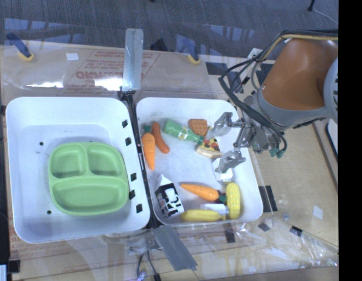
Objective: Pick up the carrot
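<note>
You see the gripper with fingers apart, holding nothing, above the right bin's right side; a carrot lies nearer, beside corn.

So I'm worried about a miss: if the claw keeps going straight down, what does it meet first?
Probably the pizza slice or bare bin floor beside it, not a carrot; the claw looks open, depth unclear.

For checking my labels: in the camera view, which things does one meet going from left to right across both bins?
Green divided plate → carrot by the divider → milk carton → waffle → corn cob → gripper.
</note>
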Motion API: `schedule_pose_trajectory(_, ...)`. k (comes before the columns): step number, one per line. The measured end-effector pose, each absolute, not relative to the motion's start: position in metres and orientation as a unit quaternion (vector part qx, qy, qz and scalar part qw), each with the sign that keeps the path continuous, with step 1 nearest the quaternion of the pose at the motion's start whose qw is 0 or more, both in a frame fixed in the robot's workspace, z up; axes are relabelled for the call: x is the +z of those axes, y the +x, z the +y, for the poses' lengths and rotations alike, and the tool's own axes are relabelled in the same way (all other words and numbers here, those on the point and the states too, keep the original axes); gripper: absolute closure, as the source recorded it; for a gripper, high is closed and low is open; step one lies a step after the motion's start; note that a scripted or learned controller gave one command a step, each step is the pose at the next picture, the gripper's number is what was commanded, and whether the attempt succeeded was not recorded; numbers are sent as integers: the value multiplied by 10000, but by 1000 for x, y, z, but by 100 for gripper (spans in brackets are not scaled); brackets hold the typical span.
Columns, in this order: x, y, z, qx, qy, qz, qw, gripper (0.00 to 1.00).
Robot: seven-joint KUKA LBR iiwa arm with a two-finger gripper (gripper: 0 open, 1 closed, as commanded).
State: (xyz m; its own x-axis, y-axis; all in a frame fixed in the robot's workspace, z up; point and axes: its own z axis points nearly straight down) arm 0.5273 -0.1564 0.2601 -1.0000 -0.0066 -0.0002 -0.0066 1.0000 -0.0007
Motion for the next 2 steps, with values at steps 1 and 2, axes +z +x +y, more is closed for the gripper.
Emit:
schedule_pose_trajectory(1, 135, 499, -163, 24, -605, 9981, -57, 0)
schedule_pose_trajectory(2, 110, 496, -177, -39, -809, 9966, 162, 0)
